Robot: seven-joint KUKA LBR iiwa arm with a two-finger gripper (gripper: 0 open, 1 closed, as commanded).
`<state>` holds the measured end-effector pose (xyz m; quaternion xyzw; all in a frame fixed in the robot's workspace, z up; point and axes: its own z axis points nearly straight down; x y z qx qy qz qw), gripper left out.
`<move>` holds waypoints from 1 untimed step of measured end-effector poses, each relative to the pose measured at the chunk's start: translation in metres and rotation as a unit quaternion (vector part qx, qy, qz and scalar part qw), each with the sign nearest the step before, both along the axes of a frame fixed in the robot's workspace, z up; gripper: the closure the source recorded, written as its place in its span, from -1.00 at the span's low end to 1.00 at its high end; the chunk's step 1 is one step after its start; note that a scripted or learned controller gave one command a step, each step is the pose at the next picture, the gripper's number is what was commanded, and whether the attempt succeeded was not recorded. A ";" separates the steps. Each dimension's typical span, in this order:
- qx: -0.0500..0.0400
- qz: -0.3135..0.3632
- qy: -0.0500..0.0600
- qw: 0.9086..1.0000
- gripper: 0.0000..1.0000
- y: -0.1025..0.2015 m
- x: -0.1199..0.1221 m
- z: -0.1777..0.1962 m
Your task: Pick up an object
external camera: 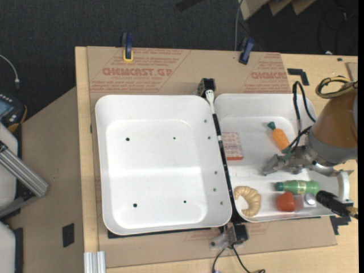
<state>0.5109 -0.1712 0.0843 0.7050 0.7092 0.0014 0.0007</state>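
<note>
Claw (272, 166) sits low in the right bin (250, 104), its dark fingers spread apart with nothing between them. Around it lie a carrot (278, 136) above, a green bottle (297, 186) and a red tomato (286, 202) just below, a croissant (248, 200) toward the bin's near left corner, and a small printed card (231, 145) by the divider. The left bin (108, 112) sits alongside on the desk (85, 152).

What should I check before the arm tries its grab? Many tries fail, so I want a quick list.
1. Objects within reach in right bin: ok; carrot, croissant, green bottle, tomato.
2. Gripper over right bin: ok.
3. Gripper free of any object: ok, nothing between its fingers.
4. Gripper centred over one object: not ok, it sits between carrot and bottle.
5. Bottle and tomato apart: cannot tell.
</note>
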 end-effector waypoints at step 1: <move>0.005 -0.003 0.004 1.000 -1.00 -0.050 0.016 0.001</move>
